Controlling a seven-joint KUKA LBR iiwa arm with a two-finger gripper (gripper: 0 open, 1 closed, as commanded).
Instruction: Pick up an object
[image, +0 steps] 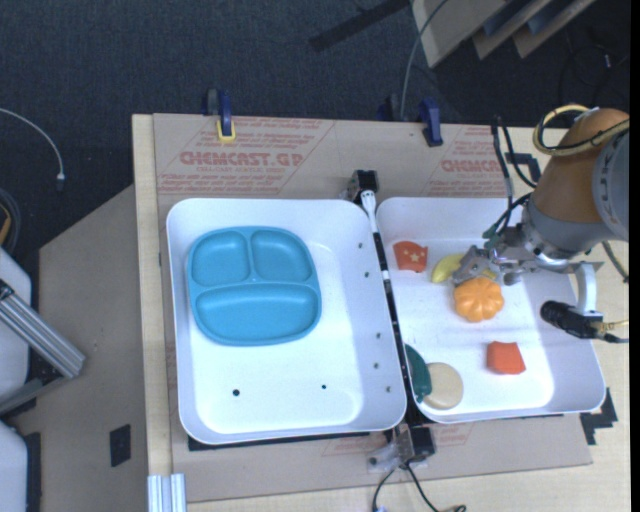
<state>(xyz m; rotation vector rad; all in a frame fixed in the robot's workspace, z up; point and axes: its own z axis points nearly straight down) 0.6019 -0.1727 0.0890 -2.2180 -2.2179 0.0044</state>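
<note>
Item: orange pumpkin toy (477, 298), right bin (570, 395), mid-floor, just under the gripper (487, 262). You likely had a light, rounded, slippery piece; take it across its ribbed sides. Gripper's spread could not be told. Neighbours: yellow piece (445, 268), red-orange block (506, 358), blue tray (255, 286) in left bin (200, 395).

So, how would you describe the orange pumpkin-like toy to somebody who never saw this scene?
Look in the right bin, near its middle, just below the gripper. The pumpkin toy is round, ribbed and orange; its neighbours are flatter red pieces and a yellow one.
</note>
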